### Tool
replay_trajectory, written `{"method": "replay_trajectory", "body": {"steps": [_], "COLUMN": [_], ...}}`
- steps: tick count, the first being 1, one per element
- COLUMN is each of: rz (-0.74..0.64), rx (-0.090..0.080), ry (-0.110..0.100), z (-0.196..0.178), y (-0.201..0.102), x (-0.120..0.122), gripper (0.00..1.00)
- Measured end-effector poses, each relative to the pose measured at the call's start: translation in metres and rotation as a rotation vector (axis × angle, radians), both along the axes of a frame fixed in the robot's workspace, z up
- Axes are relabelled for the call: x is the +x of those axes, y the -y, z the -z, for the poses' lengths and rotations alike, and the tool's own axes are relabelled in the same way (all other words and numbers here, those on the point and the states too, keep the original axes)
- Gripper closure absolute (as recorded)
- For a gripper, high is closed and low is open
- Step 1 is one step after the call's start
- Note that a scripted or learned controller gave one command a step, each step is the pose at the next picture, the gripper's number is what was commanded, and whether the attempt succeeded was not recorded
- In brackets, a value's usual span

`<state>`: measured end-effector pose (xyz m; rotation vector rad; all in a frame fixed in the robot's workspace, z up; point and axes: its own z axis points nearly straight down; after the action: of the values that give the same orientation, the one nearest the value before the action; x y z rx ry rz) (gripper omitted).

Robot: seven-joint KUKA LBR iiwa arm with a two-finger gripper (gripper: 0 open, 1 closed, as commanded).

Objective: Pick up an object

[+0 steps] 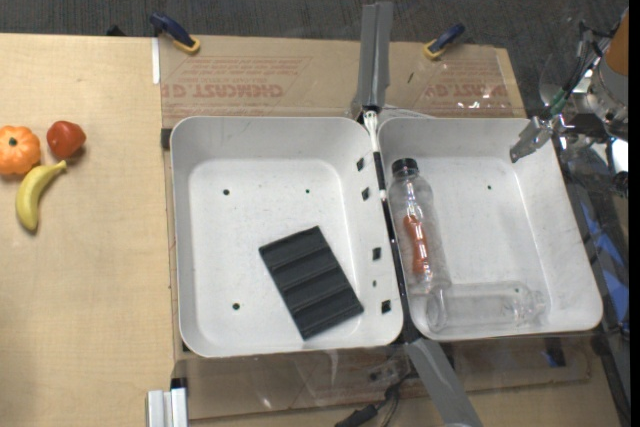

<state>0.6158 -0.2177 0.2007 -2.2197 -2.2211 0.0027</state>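
A dark grey ribbed block (311, 281) lies flat in the left bin (200, 215), near its front. In the right bin (560, 245) a clear plastic bottle (413, 225) with orange contents lies along the left wall, cap toward the back. A clear tumbler (485, 307) lies on its side along the front wall. My gripper (535, 137) hangs at the right bin's back right corner, over the rim, apart from all three objects. Nothing shows in it.
On the wooden bench to the left lie an orange (18, 152), a red fruit (66, 139) and a banana (35, 196). Two clamps (175, 32) (443, 40) hold the cardboard behind the bins. A grey bar (375, 65) runs back from between the bins.
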Motion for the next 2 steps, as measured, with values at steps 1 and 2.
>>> {"method": "replay_trajectory", "body": {"steps": [1, 2], "rz": [0.07, 0.101], "rx": [-0.001, 0.0], "ry": [-0.001, -0.001], "z": [0.042, 0.097], "y": [-0.01, -0.091], "x": [-0.027, -0.006], "gripper": [0.0, 0.0]}}
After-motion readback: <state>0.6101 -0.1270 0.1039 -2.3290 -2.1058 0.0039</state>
